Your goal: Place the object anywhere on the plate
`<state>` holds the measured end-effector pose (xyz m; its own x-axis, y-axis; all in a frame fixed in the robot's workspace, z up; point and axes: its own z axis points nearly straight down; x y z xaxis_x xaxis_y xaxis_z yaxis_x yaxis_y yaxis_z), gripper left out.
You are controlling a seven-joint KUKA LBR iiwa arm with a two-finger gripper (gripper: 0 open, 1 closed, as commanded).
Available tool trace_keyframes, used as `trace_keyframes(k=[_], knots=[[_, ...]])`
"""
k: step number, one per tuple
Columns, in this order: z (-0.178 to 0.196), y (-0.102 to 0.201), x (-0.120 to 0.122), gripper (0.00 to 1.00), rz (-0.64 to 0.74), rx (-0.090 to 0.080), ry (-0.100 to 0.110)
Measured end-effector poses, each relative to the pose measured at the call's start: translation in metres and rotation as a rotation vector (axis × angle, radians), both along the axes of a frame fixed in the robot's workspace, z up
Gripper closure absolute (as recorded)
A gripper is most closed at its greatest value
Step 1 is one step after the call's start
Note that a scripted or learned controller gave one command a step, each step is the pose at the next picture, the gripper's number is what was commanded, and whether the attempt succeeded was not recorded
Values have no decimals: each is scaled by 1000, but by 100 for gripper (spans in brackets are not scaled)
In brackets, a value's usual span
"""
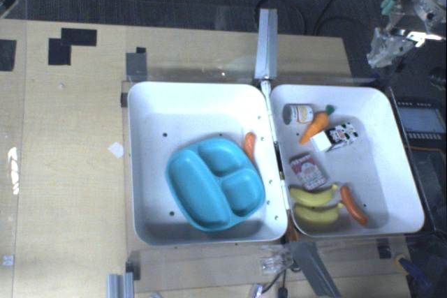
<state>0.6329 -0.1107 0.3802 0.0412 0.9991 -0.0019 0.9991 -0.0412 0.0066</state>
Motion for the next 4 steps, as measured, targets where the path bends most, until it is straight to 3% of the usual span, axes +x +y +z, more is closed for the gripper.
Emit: trace_keyframes(k=[1,2,3,4], knots=[[-56,23,37,100,521,-2,0],[-110,28,37,100,632,-3,0],[-97,29,39,100,634,-5,-9],[-143,66,37,100,617,-2,0]])
